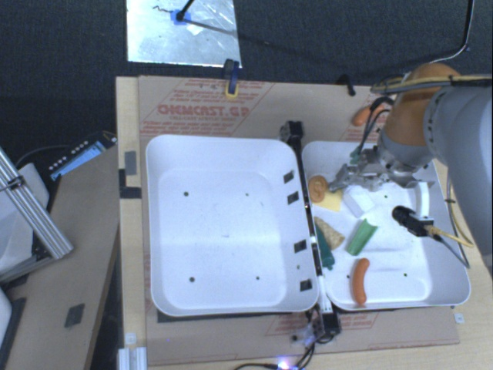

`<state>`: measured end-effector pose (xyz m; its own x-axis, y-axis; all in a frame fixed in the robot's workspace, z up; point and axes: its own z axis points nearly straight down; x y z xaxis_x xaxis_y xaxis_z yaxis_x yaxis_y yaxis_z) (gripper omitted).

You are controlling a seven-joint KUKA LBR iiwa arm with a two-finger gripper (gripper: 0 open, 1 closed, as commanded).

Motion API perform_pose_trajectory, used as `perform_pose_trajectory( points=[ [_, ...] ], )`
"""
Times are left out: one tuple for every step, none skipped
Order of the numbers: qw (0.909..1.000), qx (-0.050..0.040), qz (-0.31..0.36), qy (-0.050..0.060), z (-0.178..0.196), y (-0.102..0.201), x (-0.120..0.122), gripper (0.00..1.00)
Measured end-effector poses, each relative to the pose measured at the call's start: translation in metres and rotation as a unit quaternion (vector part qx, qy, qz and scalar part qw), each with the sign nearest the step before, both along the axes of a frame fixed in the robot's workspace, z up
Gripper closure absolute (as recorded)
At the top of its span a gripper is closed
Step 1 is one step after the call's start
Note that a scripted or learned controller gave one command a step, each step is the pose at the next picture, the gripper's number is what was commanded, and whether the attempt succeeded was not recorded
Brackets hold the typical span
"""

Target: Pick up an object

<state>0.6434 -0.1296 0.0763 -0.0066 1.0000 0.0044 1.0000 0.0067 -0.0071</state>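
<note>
gripper (345,180) hovering just beside white block (357,202), jaws: cannot tell | block looking light, stiff, smooth | gripping across flat sides

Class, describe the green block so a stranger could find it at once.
Look in the right bin, near its middle. The green block lies tilted, just above the sausage. It is the one bright green, straight-sided piece; the sausage is orange and rounded.
</note>
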Motion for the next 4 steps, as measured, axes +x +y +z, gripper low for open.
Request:
perform_pose_trajectory(
  points=[
    [1.0000, -0.0025, 0.000, -0.007, 0.020, -0.003, 0.004, 1.00],
    [0.9999, -0.0032, 0.001, -0.015, 0.272, 0.045, 0.019, 1.00],
    [1.0000, -0.0013, -0.003, 0.001, 0.164, 0.053, -0.007, 1.00],
    [0.9999, -0.0023, 0.001, -0.013, 0.305, 0.094, 0.028, 1.00]
  ],
)
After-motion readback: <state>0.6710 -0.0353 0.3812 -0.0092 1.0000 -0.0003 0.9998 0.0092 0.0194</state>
